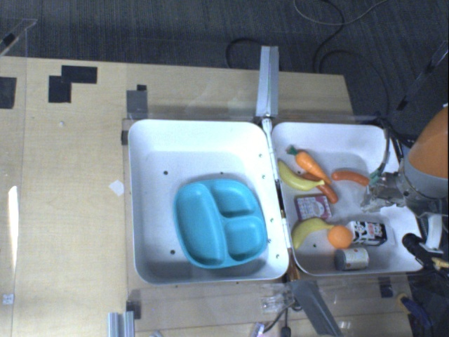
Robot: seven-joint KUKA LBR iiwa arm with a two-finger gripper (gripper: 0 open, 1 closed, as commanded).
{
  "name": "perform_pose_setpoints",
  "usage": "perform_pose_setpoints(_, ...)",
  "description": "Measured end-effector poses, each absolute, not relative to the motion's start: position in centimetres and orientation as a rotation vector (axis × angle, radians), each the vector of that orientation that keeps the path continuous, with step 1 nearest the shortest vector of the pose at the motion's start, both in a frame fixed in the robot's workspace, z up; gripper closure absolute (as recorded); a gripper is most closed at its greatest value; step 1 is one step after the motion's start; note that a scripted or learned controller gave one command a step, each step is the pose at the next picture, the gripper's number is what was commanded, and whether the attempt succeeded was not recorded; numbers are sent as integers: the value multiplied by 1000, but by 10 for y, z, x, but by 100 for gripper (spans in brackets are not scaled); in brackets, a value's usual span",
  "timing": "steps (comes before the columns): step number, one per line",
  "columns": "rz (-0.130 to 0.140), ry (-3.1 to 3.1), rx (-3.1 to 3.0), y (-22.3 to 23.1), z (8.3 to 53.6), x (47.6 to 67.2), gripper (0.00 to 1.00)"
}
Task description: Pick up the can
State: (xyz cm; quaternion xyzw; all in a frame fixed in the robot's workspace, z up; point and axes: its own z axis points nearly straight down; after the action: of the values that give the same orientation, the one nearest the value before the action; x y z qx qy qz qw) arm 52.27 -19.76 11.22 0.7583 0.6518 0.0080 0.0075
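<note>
We see the gripper (381,194) over the right bin (365,133) w/ nothing between its fingers; can't tell how far apart they are. The can (351,258) lies on its side at the bin's front, just below the orange (340,237).

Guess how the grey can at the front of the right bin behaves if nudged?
The can lies on its side, so it probably rolls when pushed. It looks rigid, likely smooth metal, so fingers may slip. The orange sits close behind and could get bumped.
</note>
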Motion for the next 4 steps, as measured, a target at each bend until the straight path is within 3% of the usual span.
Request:
perform_pose_setpoints(1, 16, 2128, 2291, -198, 90, 493, 100)
perform_pose_setpoints(2, 5, 1987, 2427, -139, 178, 497, 100)
perform_pose_setpoints(3, 14, 1743, 2605, -169, 90, 491, 100)
perform_pose_setpoints(4, 4, 1388, 2816, -192, 121, 488, 100)
